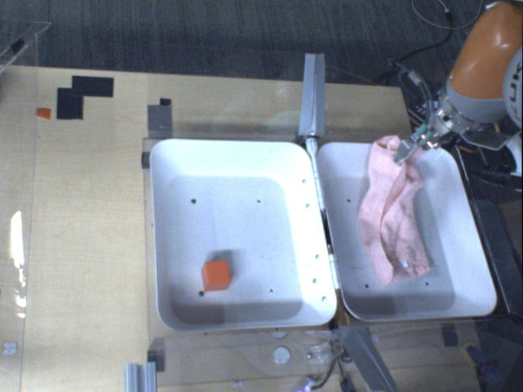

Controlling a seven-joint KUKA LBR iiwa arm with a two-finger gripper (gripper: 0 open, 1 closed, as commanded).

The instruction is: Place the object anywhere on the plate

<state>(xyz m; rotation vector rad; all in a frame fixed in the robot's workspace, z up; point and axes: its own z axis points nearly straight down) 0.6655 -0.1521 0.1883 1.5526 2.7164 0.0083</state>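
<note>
- I saw the gripper [411,149] at the right bin's [466,300] far edge, pinching the pink cloth's [392,219] top corner.
- The cloth hung lengthwise down that bin; the orange block [216,275] lay well apart, left bin [176,219].

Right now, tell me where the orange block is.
The orange block sits in the left bin, near its front-left corner, apart from the pink cloth in the right bin.
</note>
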